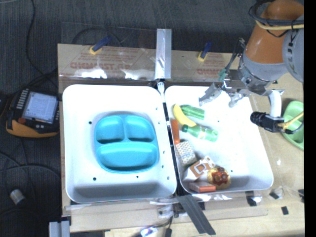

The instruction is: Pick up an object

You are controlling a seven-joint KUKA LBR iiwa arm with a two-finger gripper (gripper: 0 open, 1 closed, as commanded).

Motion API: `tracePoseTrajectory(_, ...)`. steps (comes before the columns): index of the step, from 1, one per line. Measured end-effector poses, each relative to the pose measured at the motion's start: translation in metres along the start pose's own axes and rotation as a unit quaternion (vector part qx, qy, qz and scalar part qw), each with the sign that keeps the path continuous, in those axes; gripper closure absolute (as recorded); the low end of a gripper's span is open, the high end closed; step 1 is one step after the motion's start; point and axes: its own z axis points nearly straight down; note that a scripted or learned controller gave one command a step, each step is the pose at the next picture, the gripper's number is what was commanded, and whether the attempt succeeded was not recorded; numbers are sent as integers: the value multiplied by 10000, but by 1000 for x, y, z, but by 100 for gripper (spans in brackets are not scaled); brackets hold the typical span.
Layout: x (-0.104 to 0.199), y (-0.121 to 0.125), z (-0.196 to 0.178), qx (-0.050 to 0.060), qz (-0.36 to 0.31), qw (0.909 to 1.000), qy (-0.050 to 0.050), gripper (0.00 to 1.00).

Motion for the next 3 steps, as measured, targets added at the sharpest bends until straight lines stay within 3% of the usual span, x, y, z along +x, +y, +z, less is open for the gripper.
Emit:
tracePoseTrajectory(1,-30,-23,165,-4,194,9998,1,0)
tracePoseTrajectory(2,1,-31,168,-81,175,9998,-28,0)
tracePoseTrajectory(3,1,-31,159,-79,176,9998,-18,100)
